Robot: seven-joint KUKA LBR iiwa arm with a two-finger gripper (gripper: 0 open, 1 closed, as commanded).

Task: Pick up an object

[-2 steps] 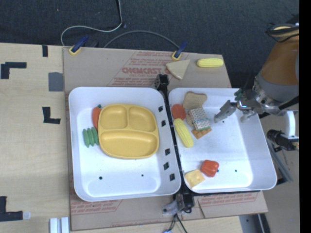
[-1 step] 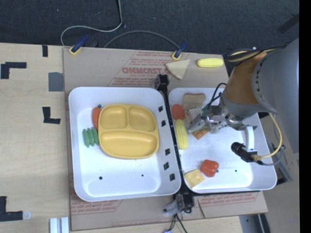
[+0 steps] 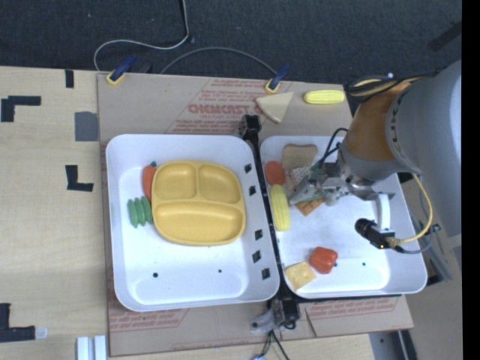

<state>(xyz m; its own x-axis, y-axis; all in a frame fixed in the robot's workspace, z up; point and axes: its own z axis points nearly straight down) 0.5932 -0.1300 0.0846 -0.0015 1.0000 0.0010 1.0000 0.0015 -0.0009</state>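
Camera view: two-finger gripper (image 3: 309,192) is hovering over small orange-brown plastic toy piece (image 3: 308,205); finger spread cannot be told. Piece is probably light, rigid, slippery; grip its edges.

Yellow divided plate (image 3: 199,202) in left bin (image 3: 124,223), pincer (image 3: 309,192) over right bin (image 3: 375,276)

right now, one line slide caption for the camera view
Gripper low in the right bin among toy food; yellow tray in the left bin.

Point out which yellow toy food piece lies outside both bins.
The yellow banana-like piece on the brown cardboard above the right white bin. The yellow corn cob and the pale yellow cheese-like wedge both lie inside that bin.
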